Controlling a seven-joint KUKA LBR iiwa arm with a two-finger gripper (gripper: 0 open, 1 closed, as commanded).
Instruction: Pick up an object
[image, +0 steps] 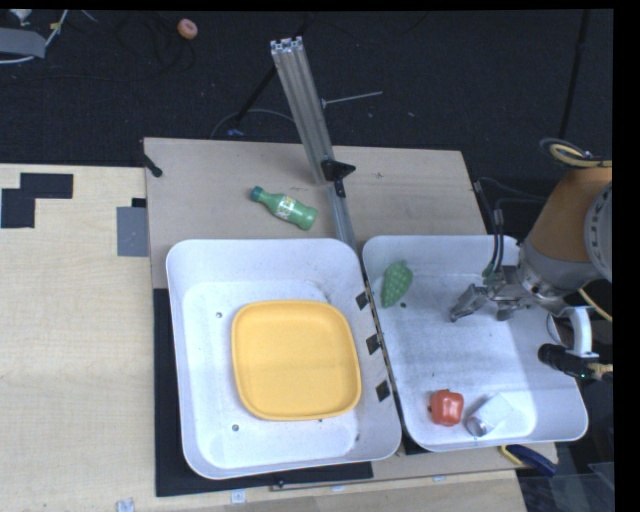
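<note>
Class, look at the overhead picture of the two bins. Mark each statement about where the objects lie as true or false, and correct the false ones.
1. The yellow plate lies in the left bin. True.
2. The green bottle lies inside the right bin. False: it lies on the bench, behind the left bin.
3. The red object sits near the right bin's front edge. True.
4. The gripper holds the green leafy object. False: that object lies apart from it, by the bin's left wall.
5. The gripper is over the right bin. True.
</note>
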